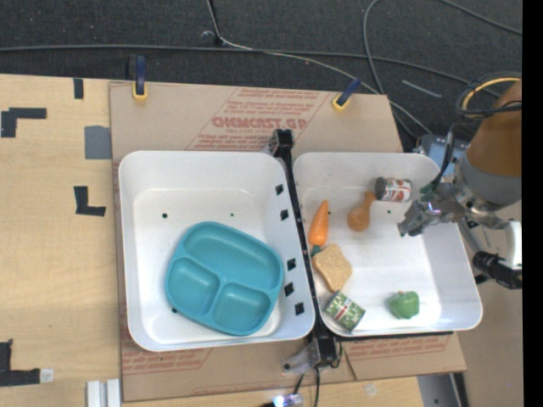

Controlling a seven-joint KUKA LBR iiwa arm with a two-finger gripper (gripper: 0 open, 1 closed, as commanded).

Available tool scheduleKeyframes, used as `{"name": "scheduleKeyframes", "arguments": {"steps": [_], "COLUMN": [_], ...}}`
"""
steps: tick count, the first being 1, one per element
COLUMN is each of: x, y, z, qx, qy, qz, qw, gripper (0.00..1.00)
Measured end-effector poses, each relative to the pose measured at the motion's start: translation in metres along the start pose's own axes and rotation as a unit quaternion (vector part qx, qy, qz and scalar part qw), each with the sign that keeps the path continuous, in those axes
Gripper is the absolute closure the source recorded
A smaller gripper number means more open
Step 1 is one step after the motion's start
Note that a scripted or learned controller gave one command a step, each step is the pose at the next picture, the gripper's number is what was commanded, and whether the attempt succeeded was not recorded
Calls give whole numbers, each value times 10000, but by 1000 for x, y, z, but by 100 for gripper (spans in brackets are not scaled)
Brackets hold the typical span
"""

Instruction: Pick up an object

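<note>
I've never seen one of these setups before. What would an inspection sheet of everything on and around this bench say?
Surface: wooden bench under a brown board bearing two white bins.
Job's things: right bin holds a small can, carrot, brown pear-shaped piece, bread slice, green-and-white carton, green pepper.
Clutter: left bin holds a teal divided plate.
End effector: over the right bin's right side, beside the can.
Cables: black ones across the dark floor behind.
Surroundings: yellow clamps on the board's far edge; black tape marks on the bench.
</note>
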State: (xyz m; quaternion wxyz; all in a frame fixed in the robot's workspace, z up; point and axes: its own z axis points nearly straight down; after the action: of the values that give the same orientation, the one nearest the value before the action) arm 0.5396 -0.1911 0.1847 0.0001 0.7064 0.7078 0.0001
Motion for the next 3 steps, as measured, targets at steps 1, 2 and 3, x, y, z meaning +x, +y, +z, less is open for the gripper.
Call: {"name": "scheduleKeyframes", "arguments": {"steps": [1,2,3], "x": [0,44,105], "y": [2,-1,-2], "z": [-41,-39,-44], "qx": [-3,22,19], "qy": [-3,8,10], "qz": [-2,-16,-28], "qw": [10000,10000,10000], "gripper": [100,100,100]}}
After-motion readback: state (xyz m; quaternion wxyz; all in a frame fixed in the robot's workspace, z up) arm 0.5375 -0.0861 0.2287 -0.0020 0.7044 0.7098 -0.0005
